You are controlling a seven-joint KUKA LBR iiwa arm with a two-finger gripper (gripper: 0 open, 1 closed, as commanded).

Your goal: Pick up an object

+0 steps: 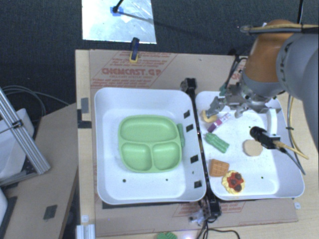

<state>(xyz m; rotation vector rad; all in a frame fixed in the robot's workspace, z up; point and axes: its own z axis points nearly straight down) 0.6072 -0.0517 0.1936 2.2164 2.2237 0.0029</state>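
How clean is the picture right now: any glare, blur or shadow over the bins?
Camera view: glare washes out the foil sheet beyond the bench; the arm looks soft and slightly blurred; both white bins are evenly lit, with faint shadows under the green tray and the toys.

Even overhead light, soft shadows; glare on foil sheet (118, 13); arm (284, 59) looks slightly blurred, maybe motion.

On your counter (124, 66) two bins sit side by side: the left bin (107, 133) holds a divided tray (149, 143). In the right bin (284, 183), a waffle (219, 167) lies just behind a small pizza (234, 181), with a ridged block (216, 142) to their rear and a round cookie (252, 148) right of it. The hand (227, 108) hangs over that bin's far left corner.
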